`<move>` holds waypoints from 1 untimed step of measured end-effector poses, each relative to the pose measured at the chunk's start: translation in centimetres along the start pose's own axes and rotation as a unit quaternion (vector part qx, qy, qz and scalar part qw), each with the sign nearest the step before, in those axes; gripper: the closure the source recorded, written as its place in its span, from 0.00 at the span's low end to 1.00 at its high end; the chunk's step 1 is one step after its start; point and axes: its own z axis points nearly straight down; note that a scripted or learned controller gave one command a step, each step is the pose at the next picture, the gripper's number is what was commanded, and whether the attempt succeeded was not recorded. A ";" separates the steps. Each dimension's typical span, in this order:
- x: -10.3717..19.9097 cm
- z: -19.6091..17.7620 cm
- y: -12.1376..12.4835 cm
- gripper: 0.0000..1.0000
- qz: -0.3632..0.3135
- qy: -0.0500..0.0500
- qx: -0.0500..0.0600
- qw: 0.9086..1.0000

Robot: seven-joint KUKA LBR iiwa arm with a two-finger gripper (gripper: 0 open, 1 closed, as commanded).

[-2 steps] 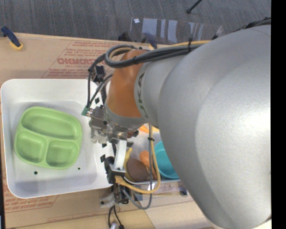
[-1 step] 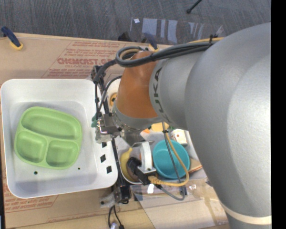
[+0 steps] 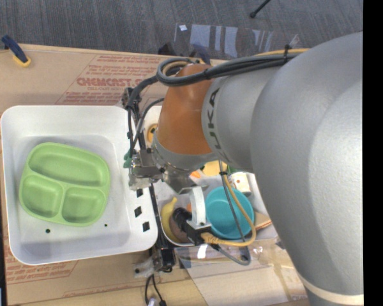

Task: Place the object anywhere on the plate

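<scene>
Your arm (image 3: 185,126) is working the pick beside the teal cup (image 3: 226,212); whether it's gripping anything, I can't tell. Next you're needing a leftward carry onto the green plate (image 3: 65,183).

Grey carpet (image 3: 83,8) lies beyond the cardboard sheet (image 3: 64,85) (red lettering).

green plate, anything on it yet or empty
Empty: all three compartments of the green plate show bare green. It sits in the left bin.

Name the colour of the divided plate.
The plate is light green, best seen in the camera view.
</scene>
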 end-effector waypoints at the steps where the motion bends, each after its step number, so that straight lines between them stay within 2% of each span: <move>1: 0.1 -0.9 0.0 1.00 -0.004 0.000 0.003 1.000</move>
